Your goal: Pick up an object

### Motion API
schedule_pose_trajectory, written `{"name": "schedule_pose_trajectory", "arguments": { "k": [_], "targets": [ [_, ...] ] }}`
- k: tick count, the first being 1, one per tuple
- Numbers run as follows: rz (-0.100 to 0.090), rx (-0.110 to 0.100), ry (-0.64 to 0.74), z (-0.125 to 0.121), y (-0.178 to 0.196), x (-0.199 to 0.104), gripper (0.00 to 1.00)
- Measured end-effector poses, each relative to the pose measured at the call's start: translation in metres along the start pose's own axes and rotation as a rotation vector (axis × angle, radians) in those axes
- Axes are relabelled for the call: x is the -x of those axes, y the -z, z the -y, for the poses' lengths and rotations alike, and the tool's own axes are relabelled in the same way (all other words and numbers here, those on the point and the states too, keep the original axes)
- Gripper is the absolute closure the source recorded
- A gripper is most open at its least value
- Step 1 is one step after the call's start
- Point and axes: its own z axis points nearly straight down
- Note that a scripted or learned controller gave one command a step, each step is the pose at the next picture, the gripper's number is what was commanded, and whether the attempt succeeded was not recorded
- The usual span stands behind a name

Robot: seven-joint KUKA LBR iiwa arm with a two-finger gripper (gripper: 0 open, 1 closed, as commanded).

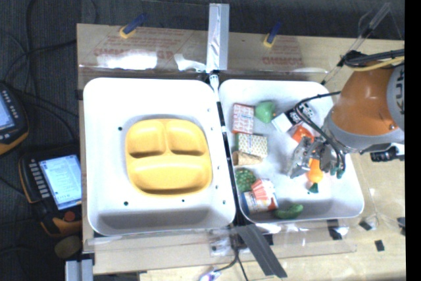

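Over the right bin's [355, 197] right side, the hand [314, 164] hangs low above the white floor, coming off the grey arm [368, 112] with its orange band that reaches in across the bin's right wall. Cables and small orange and green bits crowd around its tip, so whether it is wide, narrow or gripping something cannot be told.

Toys for picking lie mostly along that bin's left half. A red-and-white patterned box [243, 119] sits near the far left corner, with a green rounded piece [265, 111] just beside it on the right. Below them lies a pale checkered box [252, 145], and a tan block [247, 158] touches its near edge. A dark green bumpy item [244, 177] rests close to the left wall, a red-and-white packet [262, 195] lies just beside it toward the near edge, and a green pickle-like thing [289, 210] lies against the near wall.

Filling the middle of the left bin [99, 141] is a yellow divided tray [169, 154]. Both bins stand side by side on the bench [388, 247].
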Motion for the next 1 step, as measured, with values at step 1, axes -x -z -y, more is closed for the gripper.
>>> {"name": "schedule_pose_trajectory", "arguments": {
  "k": [1],
  "targets": [
    [0.000, -0.001, 0.000, 0.0002, -0.0001, -0.0001, 0.00]
  ]
}}
